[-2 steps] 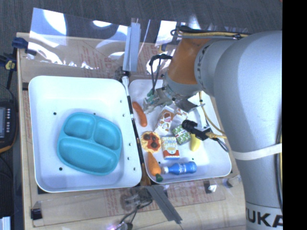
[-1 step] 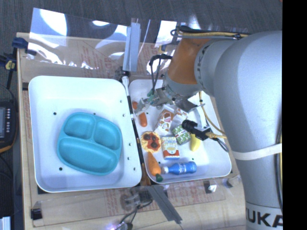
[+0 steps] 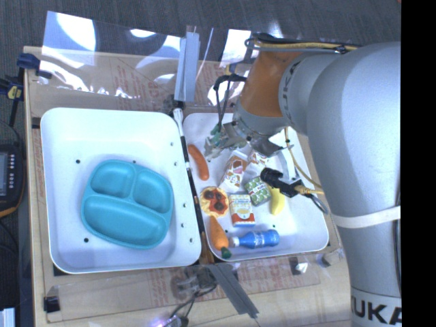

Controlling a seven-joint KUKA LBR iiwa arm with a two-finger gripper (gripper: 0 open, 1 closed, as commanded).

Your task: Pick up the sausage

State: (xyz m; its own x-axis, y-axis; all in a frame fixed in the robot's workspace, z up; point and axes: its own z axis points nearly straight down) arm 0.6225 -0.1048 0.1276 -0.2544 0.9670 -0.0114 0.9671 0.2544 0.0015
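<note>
Gripper (image 3: 216, 140) sits low over the upper left part of the right bin (image 3: 310, 231), at frame centre, hanging from the grey arm (image 3: 354, 128) with its orange band that fills the right side. Cannot tell how the gripper is set; nothing is visibly held in it.

Sausage (image 3: 198, 162): orange-red, lying at a slant along the right bin's left wall, just below and left of the gripper, near it but apart.

Other contents of right bin, going down the frame: a small printed carton (image 3: 235, 172), a green packet (image 3: 257, 191), a yellow piece (image 3: 276, 201), a pizza slice (image 3: 214, 199), an orange-labelled box (image 3: 242, 208), a carrot (image 3: 218, 234), a blue bottle (image 3: 259, 238) lying on its side.

Left bin (image 3: 61, 135), left half of frame: holds a blue compartment plate (image 3: 127, 202), lower centre of that bin.
</note>
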